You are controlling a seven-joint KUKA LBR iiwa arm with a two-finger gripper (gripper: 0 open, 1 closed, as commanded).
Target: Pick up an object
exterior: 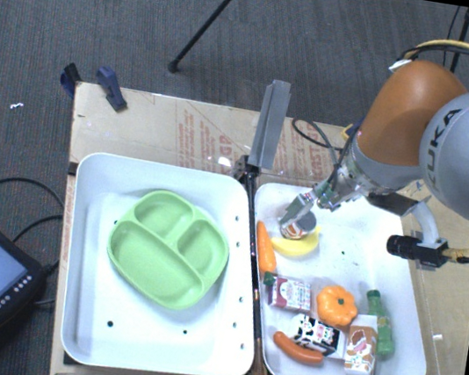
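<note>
Camera view. Low in the back left part of the right bin, against or just above a yellow banana: the gripper. Cannot tell whether set wide or narrow, nor whether anything is held.

Judging the banana as the likely pick: probably a light, stiff plastic toy with a smooth, curved skin, so apt to slip or roll. Best taken across the thick middle, squarely over the narrow width.

Crowded toward the front of the same bin: a carrot along the left wall, a red carton, an orange pumpkin, a green bottle, a cow-patterned carton, a sausage and a juice box.

In the left bin on the desk: a green divided plate, lying flat with nothing in its compartments.
</note>
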